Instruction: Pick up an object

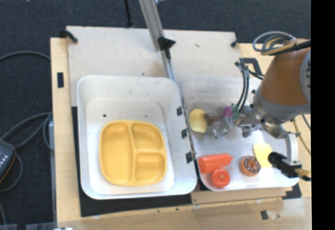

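The right bin (209, 87) holds several objects. A pale yellow rounded object (197, 120) lies at its left side. Along the front are an orange-red carrot-like piece (214, 161), a red tomato (220, 178), a brown doughnut (250, 166) and a yellow piece (261, 151). My gripper (221, 128) hangs low over the middle of this bin, just right of the pale yellow object. A small purple thing (228, 111) shows right beside the gripper's upper side. Nothing is visibly held.
The left bin (104, 92) holds a yellow divided tray (133, 151) in its front half. A slanted metal pole (149, 9) rises from the bench behind the bins. The arm's orange band (285, 79) overhangs the right bin's right side.
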Robot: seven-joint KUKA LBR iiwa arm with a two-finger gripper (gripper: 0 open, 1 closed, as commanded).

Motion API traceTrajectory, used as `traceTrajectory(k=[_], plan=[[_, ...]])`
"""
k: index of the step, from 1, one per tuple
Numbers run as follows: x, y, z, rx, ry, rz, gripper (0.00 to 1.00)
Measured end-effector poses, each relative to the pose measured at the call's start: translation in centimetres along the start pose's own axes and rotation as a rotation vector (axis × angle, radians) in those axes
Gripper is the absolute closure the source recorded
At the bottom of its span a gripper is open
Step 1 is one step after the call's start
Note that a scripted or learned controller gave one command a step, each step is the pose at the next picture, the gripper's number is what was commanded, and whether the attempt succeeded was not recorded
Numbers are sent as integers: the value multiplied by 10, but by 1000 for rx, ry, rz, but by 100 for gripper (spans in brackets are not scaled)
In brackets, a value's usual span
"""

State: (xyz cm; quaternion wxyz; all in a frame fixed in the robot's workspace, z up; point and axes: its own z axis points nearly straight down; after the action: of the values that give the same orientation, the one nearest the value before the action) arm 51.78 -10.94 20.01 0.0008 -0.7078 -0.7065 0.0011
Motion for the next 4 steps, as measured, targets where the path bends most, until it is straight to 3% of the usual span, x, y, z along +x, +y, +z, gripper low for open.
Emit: traceTrajectory(k=[2, 3, 4], plan=[[4, 3, 98, 2, 0, -1, 0], [3, 5, 84, -7, 0, 3, 100], [2, 7, 41, -9, -1, -4, 100]])
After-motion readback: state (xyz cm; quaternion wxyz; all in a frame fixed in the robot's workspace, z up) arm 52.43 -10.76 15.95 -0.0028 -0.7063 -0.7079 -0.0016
